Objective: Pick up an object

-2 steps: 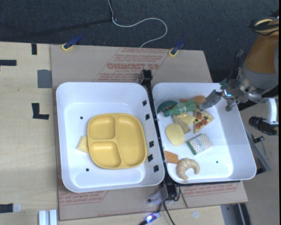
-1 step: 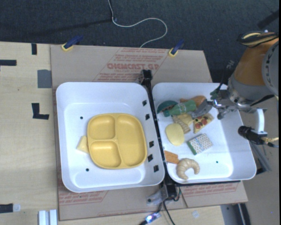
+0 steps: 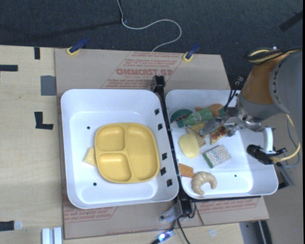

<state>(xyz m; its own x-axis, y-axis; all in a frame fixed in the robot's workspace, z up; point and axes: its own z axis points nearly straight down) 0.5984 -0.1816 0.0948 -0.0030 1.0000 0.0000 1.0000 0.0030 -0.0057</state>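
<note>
Toy food items clustered in the right bin (image 3: 244, 184), gripper (image 3: 224, 122) lowered among them.
Finger state cannot be told; croissant (image 3: 203, 181) near the front wall; yellow divided plate (image 3: 127, 152) occupies the left bin (image 3: 76, 136).

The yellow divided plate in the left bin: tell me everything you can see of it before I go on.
The yellow divided plate is a rounded-square tray, plastic by its look, matte pale yellow, with three compartments, none with anything in it. It lies flat and upright on the floor of the left bin, roughly central, turned slightly askew. A pale yellow flat piece pokes out from under its left edge. The gripper is over in the right bin, away from it.
</note>
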